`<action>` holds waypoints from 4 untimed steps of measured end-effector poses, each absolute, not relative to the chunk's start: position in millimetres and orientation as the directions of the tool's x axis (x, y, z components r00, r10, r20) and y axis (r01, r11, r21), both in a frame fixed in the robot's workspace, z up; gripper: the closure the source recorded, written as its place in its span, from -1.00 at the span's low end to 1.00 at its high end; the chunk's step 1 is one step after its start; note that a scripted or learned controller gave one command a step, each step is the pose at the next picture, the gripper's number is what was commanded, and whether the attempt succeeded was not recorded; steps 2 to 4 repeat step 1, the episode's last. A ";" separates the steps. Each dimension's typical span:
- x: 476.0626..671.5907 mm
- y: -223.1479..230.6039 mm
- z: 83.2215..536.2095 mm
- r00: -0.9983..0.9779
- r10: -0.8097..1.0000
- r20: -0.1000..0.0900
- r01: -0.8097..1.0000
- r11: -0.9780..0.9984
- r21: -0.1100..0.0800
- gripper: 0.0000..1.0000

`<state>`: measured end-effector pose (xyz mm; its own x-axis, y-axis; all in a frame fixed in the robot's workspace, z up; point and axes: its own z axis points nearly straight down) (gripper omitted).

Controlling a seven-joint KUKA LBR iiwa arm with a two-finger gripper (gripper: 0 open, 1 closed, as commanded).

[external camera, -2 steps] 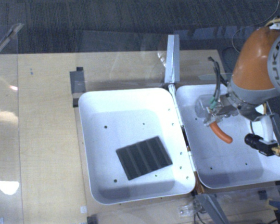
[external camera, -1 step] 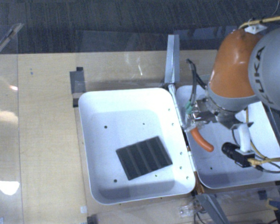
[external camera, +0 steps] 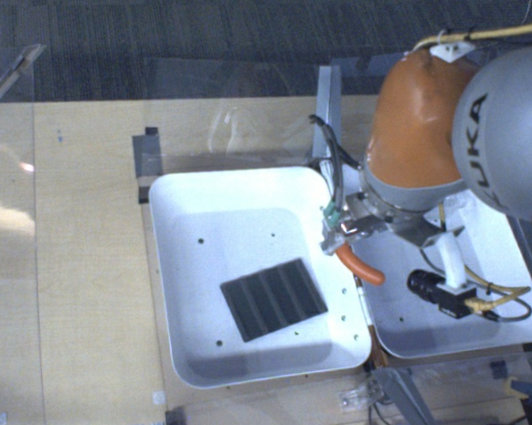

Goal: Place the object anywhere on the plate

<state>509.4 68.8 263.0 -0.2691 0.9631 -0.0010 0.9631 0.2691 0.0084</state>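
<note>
An orange carrot-like object is seen at the gripper, over the divide between two white bins.

On the left, the left bin (external camera: 180, 287) is seen on the wooden bench (external camera: 72, 314), and a dark ribbed rectangular plate (external camera: 274, 298) is laid flat on its floor, slightly rotated. Further right, the orange object (external camera: 360, 266) is seen tilted above the edge where the bins meet, well apart from the plate; its upper end is met by the gripper (external camera: 341, 238). Whether the fingers are closed on it cannot be told, since they are largely hidden beneath the wrist. Over the right bin (external camera: 522, 324) the grey arm (external camera: 507, 133) with its orange band (external camera: 415, 122) is extended, and black cabled hardware (external camera: 437, 290) is hung below it.
</note>
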 end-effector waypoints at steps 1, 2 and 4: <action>509.4 68.8 263.0 -0.270 0.963 -0.001 0.963 0.270 0.008 -1.00; 509.4 68.8 263.0 -0.270 0.963 -0.001 0.963 0.270 0.008 -1.00; 509.4 68.8 263.0 -0.270 0.963 -0.001 0.963 0.270 0.008 -1.00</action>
